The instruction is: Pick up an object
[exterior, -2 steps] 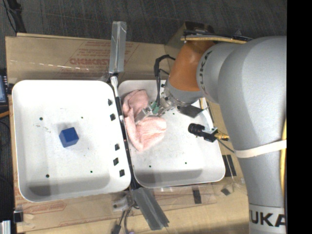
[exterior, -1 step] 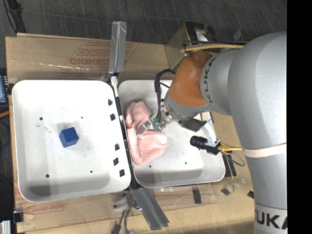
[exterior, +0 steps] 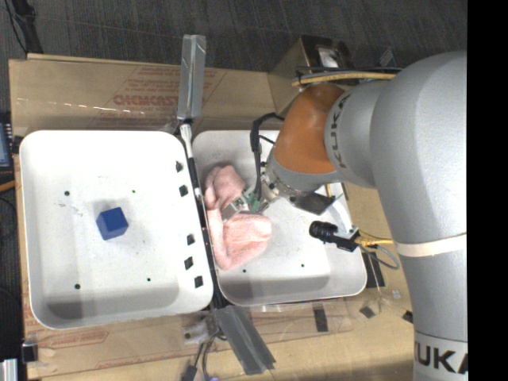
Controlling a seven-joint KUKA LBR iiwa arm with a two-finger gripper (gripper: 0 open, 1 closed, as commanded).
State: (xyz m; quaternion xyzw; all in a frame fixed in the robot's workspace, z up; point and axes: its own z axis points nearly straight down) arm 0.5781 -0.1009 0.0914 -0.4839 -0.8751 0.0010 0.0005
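the gripper (exterior: 248, 202) is down in the right bin (exterior: 317, 280), at the end of the grey kuka arm (exterior: 413, 149) that reaches in from the right with its orange band (exterior: 309, 133) just above the wrist. its tip sits right on a pink cloth (exterior: 236, 228), at the fold where the cloth's upper lump and lower lump meet. a small greenish part of the gripper shows against the pink there, but the fingers themselves are too small and too crowded by the wrist to make out, so whether they are spread or closed, and whether any cloth lies between them, cannot be told.

the pink cloth is crumpled and lies along the left wall of the right bin, directly under and around the gripper tip, touching it or very nearly so. one lump rises just above-left of the gripper, the larger one spreads just below it.

well to the gripper's left, across the divider between the two bins, a small blue cube (exterior: 112, 222) rests on the floor of the left bin (exterior: 48, 292), far apart from the cloth.

to the gripper's right, on the right bin's floor, a black cable fitting (exterior: 332, 234) hangs off the arm, with a yellow-tipped lead running further right.

both white bins sit on the desk (exterior: 71, 94), which is covered with brown cardboard. a grey strip (exterior: 191, 74) stands upward from the divider, above-left of the gripper.
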